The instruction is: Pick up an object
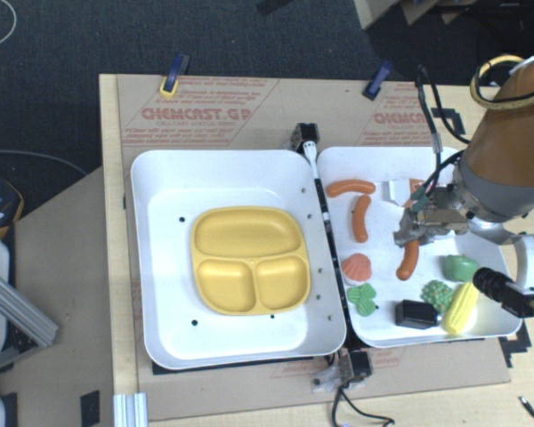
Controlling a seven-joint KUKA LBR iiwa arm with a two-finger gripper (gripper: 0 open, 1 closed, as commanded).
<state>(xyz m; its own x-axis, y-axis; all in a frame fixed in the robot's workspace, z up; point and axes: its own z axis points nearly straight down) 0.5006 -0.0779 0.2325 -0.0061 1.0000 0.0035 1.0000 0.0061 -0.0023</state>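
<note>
The right bin (378, 163) holds several toy foods. An orange sausage (350, 188) lies crosswise at the back, with a second sausage (361, 218) standing lengthwise just below it. My gripper (416, 228) hangs low over the middle of this bin, directly above the top end of a third sausage (408, 262). That sausage's upper tip meets the gripper's underside, and I cannot make out whether it is gripped. A pink slice (357, 266), a green broccoli (363, 298), a black block (416, 313), a yellow corn cob (461, 308) and a green piece (460, 267) lie toward the front.
The left bin (160, 185) carries a yellow divided plate (249, 259). The arm's orange band and grey wrist cover the right bin's far right side. A small white item (398, 190) sits behind the gripper. Cables run along the bench edges.
</note>
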